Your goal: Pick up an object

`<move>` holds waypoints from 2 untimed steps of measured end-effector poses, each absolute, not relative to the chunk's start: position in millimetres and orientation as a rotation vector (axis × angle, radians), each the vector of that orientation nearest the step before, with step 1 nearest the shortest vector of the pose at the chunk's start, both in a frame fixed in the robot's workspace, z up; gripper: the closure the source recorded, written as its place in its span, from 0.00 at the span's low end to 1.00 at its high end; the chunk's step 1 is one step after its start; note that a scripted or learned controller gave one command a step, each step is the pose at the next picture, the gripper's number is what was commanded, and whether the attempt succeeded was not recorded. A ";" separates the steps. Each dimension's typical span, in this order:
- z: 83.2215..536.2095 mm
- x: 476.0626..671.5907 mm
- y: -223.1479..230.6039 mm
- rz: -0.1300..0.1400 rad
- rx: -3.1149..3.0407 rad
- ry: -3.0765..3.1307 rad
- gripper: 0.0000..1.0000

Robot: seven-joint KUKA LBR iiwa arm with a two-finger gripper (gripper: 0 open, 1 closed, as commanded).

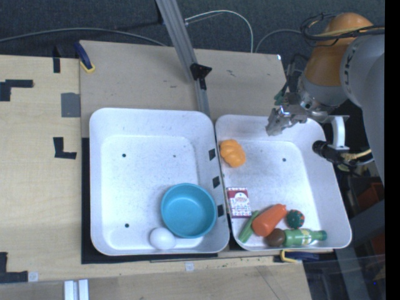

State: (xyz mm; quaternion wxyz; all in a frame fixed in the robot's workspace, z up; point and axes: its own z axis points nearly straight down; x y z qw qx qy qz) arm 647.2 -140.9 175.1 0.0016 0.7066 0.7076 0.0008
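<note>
Hovering over the upper edge of the right bin (325, 186), at about 1 o'clock of that bin, is the gripper (275, 125), carried on the grey arm (365, 61) with its orange band (334, 49). Whether its fingers are spread or pressed together cannot be told from this view; nothing shows between them.

Right bin, contents:
- Orange lumpy item (232, 152), at 10 o'clock of the bin floor, close to the divider between the bins, well apart from the gripper.
- Small red-and-white carton (239, 202), lying flat at 7 o'clock, against the left wall.
- Toy carrot (269, 219), orange with a green top, at 6 o'clock, lying at a slant just beside the carton.
- Small red-and-green ball (295, 218), just beside the carrot at its 3 o'clock.
- Green bottle (301, 236), lying on its side along the lower wall, at 5 o'clock, touching or nearly touching the carrot.

Left bin (109, 167), contents:
- Blue bowl (188, 209), upright, at 5 o'clock of the bin.
- White ball (162, 237), just beside the bowl at its 7 o'clock, against the lower wall.

Bench (37, 167): light wood; a grey pole (180, 39) crosses the upper part at a slant.
</note>
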 end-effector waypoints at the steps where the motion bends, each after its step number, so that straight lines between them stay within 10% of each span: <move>1: 205.3 648.0 -140.2 0.002 2.218 2.222 1.00; 2: 219.4 628.1 -92.4 0.001 2.217 2.229 1.00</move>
